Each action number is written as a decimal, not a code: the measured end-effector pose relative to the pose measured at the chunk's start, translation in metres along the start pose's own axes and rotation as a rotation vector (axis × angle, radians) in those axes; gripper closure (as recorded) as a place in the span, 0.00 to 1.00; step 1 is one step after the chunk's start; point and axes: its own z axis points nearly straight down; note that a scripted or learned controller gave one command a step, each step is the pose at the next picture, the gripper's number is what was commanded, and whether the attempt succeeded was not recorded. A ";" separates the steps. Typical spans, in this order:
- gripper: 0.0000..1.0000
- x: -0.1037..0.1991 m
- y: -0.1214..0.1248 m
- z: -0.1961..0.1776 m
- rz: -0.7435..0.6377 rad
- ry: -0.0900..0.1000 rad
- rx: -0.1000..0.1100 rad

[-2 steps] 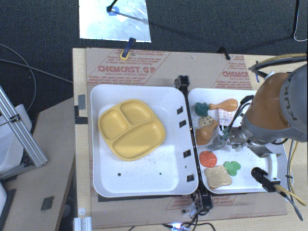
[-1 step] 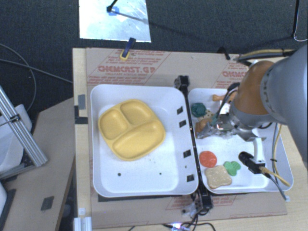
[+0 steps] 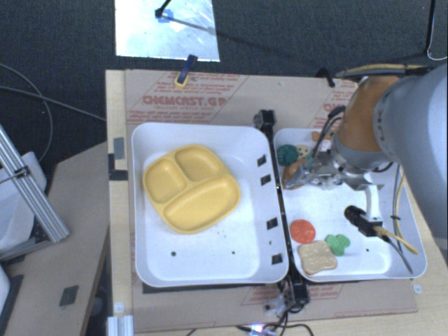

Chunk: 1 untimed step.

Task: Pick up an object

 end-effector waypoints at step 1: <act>0.00 -0.047 0.005 0.001 0.005 -0.001 -0.001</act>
